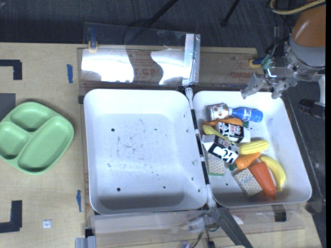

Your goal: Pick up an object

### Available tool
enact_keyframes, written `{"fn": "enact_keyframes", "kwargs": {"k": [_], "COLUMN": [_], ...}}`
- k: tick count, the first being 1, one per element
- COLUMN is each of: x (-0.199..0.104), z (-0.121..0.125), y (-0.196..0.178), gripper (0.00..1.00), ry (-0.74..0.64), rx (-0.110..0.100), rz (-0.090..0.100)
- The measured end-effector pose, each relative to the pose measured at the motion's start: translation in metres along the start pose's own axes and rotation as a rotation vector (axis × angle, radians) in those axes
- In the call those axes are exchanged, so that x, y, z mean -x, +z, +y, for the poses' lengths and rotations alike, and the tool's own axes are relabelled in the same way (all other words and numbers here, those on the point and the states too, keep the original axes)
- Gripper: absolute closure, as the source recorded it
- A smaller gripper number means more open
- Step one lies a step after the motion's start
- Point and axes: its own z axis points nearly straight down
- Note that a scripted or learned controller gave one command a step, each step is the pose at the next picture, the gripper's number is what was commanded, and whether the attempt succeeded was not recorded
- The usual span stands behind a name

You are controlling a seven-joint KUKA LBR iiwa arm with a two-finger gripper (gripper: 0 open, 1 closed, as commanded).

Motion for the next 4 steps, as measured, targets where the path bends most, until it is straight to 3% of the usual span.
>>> {"fn": "enact_keyframes", "kwargs": {"k": [1, 2, 3, 4], "x": [0.032, 0.056, 0.031, 0.081], "z": [-0.003, 0.005, -0.089, -0.045], "y": [0.108, 0.168, 0.165, 0.178], "gripper": [0.0, 0.0, 0.0, 0.0], "ry": [-0.017, -0.001, 0.115, -0.024], "rx": [0.001, 0.008, 0.002, 0.009], "rz": [0.0, -0.001, 0.0, 0.016]}}
